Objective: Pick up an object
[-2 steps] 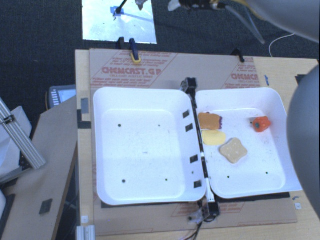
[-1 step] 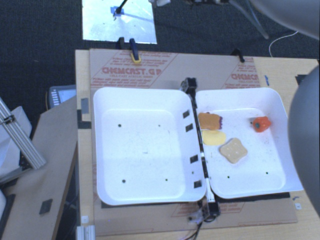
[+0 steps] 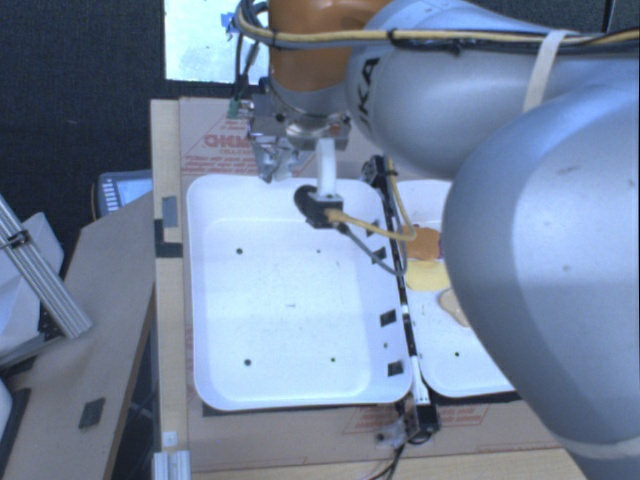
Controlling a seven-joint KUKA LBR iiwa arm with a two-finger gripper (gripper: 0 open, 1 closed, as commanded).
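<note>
The jaws hang over the left bin's [image 3: 290,308] far edge; their state cannot be told. Nothing is seen held. Objects [image 3: 430,258] lie rightward; reaching there is judged next.

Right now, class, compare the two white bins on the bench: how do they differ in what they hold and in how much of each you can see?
The left bin shows nearly whole; the right bin is largely covered by the grey arm.
The left bin's floor shows small dark dots, while the right bin holds orange and yellowish objects.
The hand hangs at the left bin's far edge, not the right bin's.
Both are shallow, white and side by side.
</note>
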